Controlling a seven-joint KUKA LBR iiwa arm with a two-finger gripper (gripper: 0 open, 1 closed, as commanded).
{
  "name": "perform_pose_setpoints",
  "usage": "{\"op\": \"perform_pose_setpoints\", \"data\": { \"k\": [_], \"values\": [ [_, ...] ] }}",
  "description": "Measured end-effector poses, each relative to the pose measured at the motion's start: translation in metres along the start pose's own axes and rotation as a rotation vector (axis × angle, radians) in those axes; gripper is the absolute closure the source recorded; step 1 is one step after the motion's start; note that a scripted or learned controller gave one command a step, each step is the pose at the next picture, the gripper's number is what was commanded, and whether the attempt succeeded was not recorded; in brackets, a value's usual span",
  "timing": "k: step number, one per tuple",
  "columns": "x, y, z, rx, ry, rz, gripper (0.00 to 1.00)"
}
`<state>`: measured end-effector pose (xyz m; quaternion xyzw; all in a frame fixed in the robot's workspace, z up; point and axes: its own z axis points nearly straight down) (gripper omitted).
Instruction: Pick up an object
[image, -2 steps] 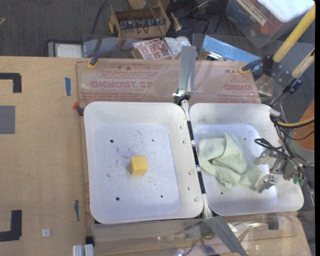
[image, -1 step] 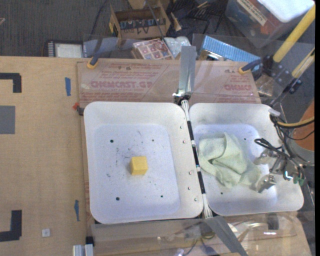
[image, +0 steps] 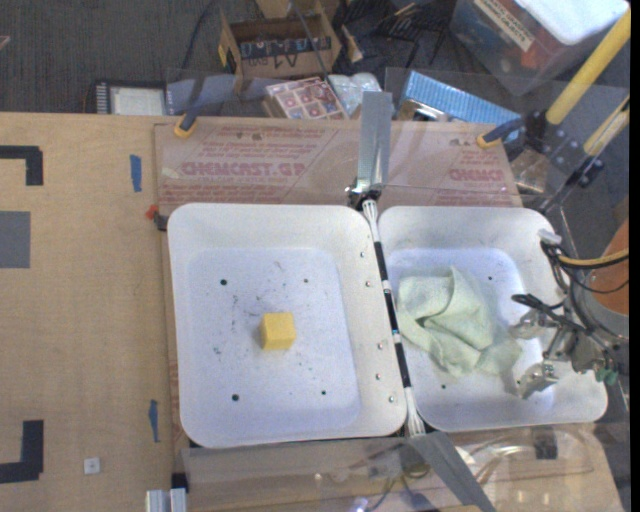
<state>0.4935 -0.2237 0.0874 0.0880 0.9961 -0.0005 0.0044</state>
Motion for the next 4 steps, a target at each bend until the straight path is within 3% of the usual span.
{"op": "perform_pose_setpoints", "data": {
  "k": [1,2,3,4],
  "values": [
    [-0.003,0.008,-0.08,-0.001,0.003,-0.099,0.0],
    [0.01,-0.002,-0.11,-0.001,0.001,-0.551,0.0],
    [-0.008,0.097,-0.025,-0.004,0.004,-0.623,0.0],
    [-0.009,0.097,-0.036,-0.004,-0.002,-0.62,1.0]
  ]
}}
